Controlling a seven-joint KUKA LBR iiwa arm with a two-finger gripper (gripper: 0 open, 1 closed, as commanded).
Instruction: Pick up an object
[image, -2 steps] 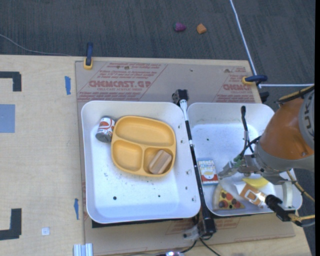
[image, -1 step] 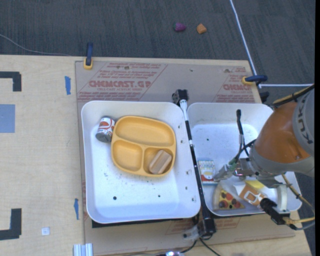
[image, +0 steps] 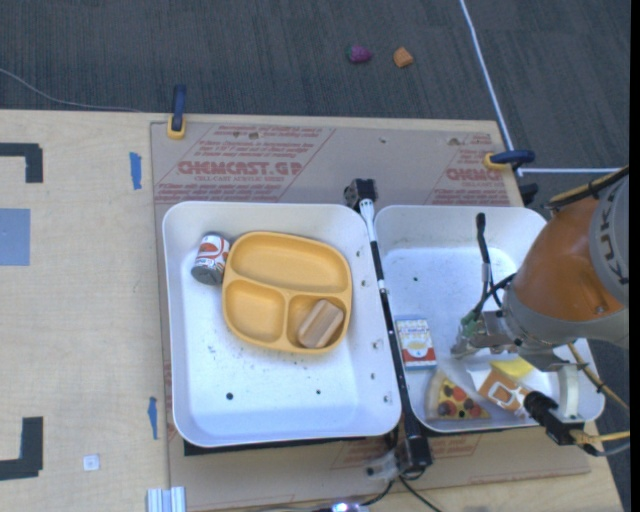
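Note:
In the right bin (image: 430, 250), a small white and red box (image: 415, 340) lies near the left wall. Close to the front wall are a toy pizza slice (image: 455, 398) and an orange and yellow block (image: 505, 385). My gripper (image: 472, 336) hangs low over this bin, just right of the box and above the block. The grey and orange wrist hides the bin's right side. Nothing shows held in the gripper.
The left bin (image: 200, 400) holds a yellow divided plate (image: 285, 262) with a tan bread-like piece (image: 320, 323) in its lower right compartment. A small can (image: 210, 258) lies beside the plate's left rim. Clamps and cables sit along the board's edges.

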